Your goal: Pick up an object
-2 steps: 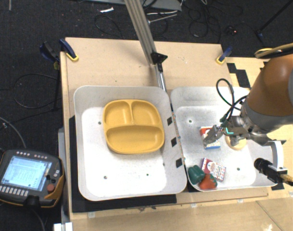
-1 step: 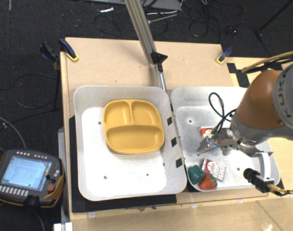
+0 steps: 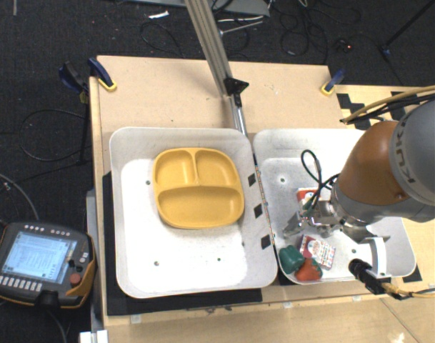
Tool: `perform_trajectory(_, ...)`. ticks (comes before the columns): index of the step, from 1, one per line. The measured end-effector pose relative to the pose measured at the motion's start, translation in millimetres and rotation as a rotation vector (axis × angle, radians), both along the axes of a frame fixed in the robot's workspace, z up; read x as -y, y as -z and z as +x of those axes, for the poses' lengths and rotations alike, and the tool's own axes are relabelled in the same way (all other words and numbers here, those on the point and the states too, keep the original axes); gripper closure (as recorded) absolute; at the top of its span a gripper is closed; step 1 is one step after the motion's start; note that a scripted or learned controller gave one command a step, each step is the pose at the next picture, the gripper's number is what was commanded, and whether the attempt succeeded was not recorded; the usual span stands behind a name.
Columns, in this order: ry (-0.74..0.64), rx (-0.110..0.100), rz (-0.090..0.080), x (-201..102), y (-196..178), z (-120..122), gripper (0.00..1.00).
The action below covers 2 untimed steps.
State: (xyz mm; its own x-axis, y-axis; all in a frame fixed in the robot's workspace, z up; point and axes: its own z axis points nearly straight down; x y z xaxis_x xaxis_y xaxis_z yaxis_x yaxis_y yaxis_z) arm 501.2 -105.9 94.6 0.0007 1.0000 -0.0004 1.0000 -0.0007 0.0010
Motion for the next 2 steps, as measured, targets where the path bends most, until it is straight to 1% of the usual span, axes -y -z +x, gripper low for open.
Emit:
perform_trajectory(1, 0.0, 0.003, 0.0, -0.4, -11.8, 0.9, 1.0)
perform_trajectory(2, -0.002, 0.003, -0.001, 3.0, -57.1, -4.8, 1.0)
